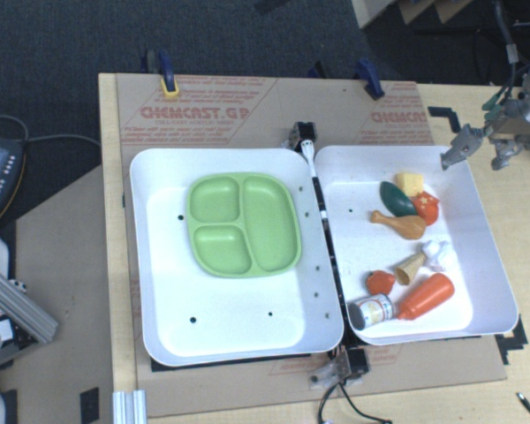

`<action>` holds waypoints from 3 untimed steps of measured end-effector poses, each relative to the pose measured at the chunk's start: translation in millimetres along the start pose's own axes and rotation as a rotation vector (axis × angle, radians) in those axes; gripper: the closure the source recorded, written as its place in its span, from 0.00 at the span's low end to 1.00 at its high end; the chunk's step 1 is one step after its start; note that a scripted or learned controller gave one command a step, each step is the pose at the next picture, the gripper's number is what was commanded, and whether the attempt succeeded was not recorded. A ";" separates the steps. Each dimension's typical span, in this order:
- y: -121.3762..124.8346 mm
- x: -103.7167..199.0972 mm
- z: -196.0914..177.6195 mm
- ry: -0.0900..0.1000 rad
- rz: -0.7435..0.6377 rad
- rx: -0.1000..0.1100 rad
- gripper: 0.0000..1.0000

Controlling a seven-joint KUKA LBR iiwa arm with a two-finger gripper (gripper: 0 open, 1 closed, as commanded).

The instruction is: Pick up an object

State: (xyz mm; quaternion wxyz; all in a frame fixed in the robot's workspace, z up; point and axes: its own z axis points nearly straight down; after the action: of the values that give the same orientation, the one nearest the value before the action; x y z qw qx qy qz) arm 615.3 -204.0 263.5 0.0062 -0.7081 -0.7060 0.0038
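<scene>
We've got two white bins on the bench. The left bin (159,263) has a green divided plate (245,224) sitting in its upper middle. Everything else we'll place off that plate.

Over to its right, in the right bin (477,237), there's a little pile of toy food: a yellow block (411,183), a dark green piece (396,199) and a red piece (427,208) bunched together, with a tan drumstick (400,224) just below them. Lower right of the plate sit a small red tomato (380,282), a cone-shaped thing (412,267), an orange carrot (427,296) and a small can (372,311) lying on its side, all crowded close.

The gripper (481,144) hangs far right of the plate, above the bin's top corner, fingers spread apart with nothing between them.
</scene>
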 end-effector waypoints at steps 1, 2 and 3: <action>2.1 0.7 -8.4 -0.003 -0.003 -0.014 0.00; 5.6 -1.6 54.1 -0.002 -0.003 -0.008 0.00; 7.3 -11.3 108.7 -0.002 -0.003 -0.010 0.00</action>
State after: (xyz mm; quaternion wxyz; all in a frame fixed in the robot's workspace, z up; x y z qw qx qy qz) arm 621.1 -215.0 154.7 0.0020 -0.7072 -0.7070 0.0013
